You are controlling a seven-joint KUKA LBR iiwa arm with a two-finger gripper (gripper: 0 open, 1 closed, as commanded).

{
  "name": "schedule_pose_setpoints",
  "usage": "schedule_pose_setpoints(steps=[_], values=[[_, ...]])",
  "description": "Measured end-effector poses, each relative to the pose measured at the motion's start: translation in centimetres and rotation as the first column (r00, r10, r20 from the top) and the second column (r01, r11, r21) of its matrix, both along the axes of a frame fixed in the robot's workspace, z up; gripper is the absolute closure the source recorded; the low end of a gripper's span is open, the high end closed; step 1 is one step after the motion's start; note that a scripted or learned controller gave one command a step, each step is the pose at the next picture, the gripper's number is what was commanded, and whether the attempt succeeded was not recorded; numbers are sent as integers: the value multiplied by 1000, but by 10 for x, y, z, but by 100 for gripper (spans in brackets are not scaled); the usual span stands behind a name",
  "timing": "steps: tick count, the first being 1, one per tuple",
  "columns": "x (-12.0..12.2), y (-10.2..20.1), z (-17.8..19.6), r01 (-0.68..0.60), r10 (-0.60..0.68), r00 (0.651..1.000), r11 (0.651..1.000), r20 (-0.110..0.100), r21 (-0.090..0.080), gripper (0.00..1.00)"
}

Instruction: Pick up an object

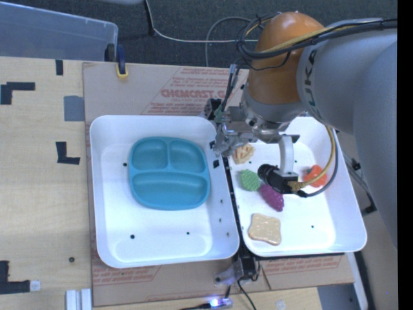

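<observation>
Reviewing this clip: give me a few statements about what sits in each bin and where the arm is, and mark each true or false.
1. The blue divided plate lies in the left bin. True.
2. The toast slice lies on the blue divided plate. False: it lies in the right bin, near its front edge.
3. The arm is over the right bin. True.
4. The green item and the purple item are in different bins. False: both lie in the right bin, close together.
5. An orange item lies in the right bin. True.
</observation>
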State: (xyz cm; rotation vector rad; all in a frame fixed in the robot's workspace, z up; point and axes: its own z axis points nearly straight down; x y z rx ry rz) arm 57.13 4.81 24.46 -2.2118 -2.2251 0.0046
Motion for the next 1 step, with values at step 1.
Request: schedule_pose_setpoints(steps=[1], values=[[-27,51,-3,-1,1,1000,1000,0,0,100]])
